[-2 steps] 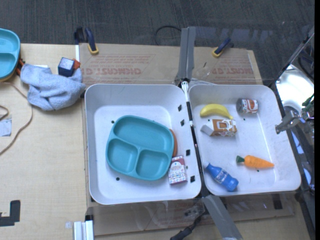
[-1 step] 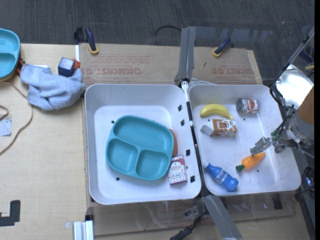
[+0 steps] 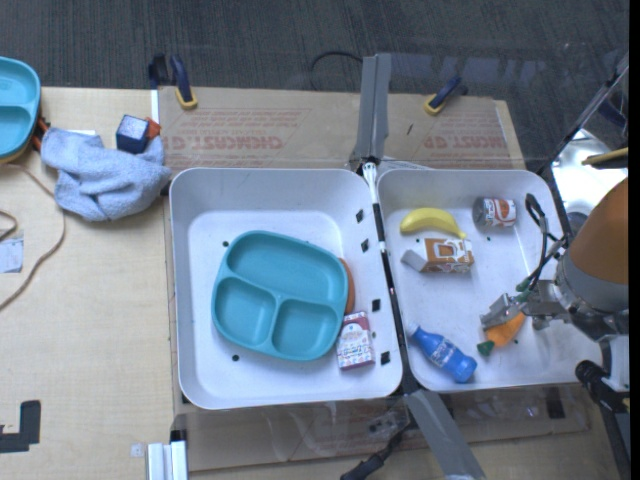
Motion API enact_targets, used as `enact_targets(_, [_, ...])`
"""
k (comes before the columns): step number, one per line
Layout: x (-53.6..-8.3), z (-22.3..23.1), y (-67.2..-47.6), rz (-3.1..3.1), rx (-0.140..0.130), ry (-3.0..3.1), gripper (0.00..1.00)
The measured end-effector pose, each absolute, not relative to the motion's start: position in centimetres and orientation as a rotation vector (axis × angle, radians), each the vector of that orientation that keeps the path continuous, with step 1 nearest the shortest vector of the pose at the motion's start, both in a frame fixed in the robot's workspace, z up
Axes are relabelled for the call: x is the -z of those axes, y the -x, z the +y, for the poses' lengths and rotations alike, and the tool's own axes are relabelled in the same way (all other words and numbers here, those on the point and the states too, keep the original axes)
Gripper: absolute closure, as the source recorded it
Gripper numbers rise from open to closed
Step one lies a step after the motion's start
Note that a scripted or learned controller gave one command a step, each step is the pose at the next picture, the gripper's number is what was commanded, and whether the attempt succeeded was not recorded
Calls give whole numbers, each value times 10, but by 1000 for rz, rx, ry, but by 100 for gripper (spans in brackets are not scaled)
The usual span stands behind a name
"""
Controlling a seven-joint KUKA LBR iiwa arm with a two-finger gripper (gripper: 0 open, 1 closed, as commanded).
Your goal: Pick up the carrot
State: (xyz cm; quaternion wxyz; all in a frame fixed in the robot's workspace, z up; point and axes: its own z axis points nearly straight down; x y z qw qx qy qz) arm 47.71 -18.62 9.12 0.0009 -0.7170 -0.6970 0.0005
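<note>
The carrot [image 3: 505, 329], small and orange with a green end pointing lower left, lies in the right bin [image 3: 462, 190] near its front right part. My gripper [image 3: 512, 311] reaches in from the right and sits directly over the carrot's upper side, touching or nearly touching it. Behind the gripper, the grey wrist and its orange band [image 3: 606, 243] fill the bin's right edge. Part of the carrot is hidden under the gripper.
In the right bin there are also a blue bottle [image 3: 445, 355] just left of the carrot, a small orange carton [image 3: 441, 256], a banana [image 3: 432, 220] and a can [image 3: 495, 211]. The left bin [image 3: 200, 268] holds a teal divided plate [image 3: 280, 296] and a small red carton [image 3: 355, 342].
</note>
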Motion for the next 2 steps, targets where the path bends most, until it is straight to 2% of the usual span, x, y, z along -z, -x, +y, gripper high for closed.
enact_targets(1, [-100, -187, -477, -2185, -1, 2256, 100])
enact_targets(2, [-174, -143, -478, -1950, -2, 2463, 100])
